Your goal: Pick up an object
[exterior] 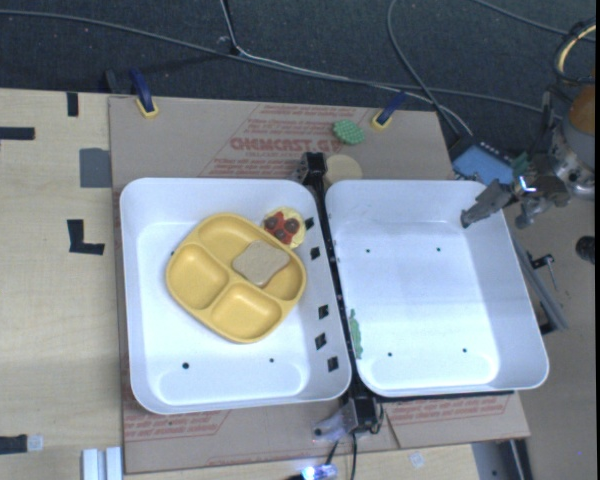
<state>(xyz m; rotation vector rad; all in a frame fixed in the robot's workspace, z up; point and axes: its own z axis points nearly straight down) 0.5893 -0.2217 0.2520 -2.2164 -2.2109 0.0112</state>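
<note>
1. The grey two-finger gripper (497, 204) is seen at the right bin's upper right rim, reaching in from the right, with the arm's orange band just showing at the frame's edge.
2. Two dark fingers are made out, splayed apart, one pointing toward the bin and one lower right; nothing is seen between them, so the gripper is judged open and empty.
3. The shallow white plastic right bin (480, 368) is looked over: bare floor is shown, with a small green scrap (354, 328) lying against its left wall.
4. The shallow white plastic left bin (155, 368) is where the candidates are found: a yellow divided plastic tray (210, 273) sits tilted near its middle.
5. A flat tan toast-like slice (260, 262) is seen resting on the tray's central ridge, and a small red-and-dark berry-like toy piece (284, 226) lies touching the tray's upper right edge, near the bin's right wall.
6. The step in hand is judged to be the very start: the approach is not yet made, and no object is grasped.
7. A long traverse leftward over the divider would be called for next, then a descent over the slice or the berry piece, fingers kept apart until the object is straddled.
8. The tray's smooth curved rim is judged the harder grasp.
</note>
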